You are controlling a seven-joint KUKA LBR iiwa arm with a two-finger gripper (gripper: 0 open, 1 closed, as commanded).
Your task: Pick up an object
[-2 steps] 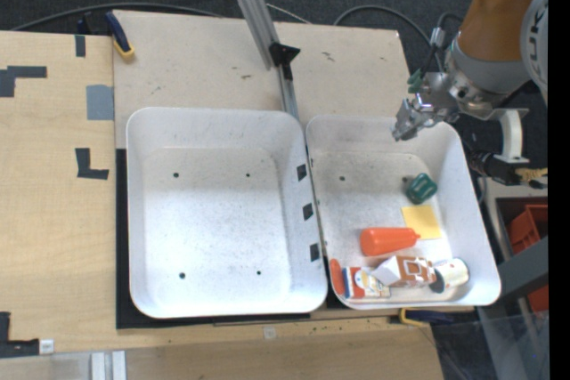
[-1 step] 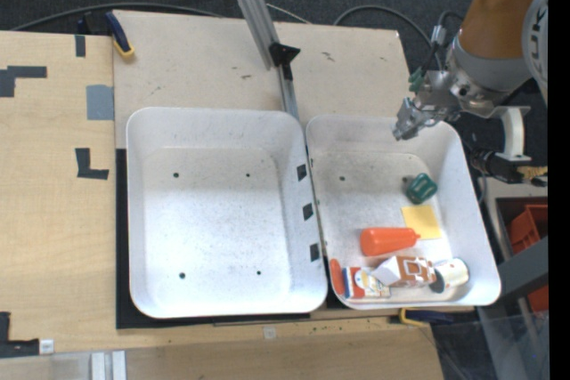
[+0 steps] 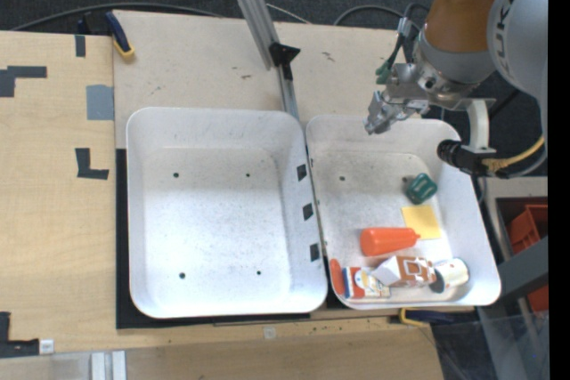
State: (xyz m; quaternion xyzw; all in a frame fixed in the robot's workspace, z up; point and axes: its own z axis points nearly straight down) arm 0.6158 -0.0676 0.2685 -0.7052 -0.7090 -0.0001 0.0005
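Note:
My gripper (image 3: 381, 119) hangs over the far edge of the right bin (image 3: 356, 165), above its back rim, well clear of the objects. Its fingertips look close together with nothing between them. In the near half of that bin lie a small green block (image 3: 420, 187), a yellow flat pad (image 3: 422, 221), an orange cone-shaped piece (image 3: 388, 239), and a white and orange packet beside a white bottle (image 3: 411, 272) along the near wall.
The left bin (image 3: 214, 209) sits beside the right one, with a black divider strip between them. A metal pole (image 3: 254, 4) slants up from the bench behind the bins. A yellow and blue clamp (image 3: 120, 36) lies at the far left.

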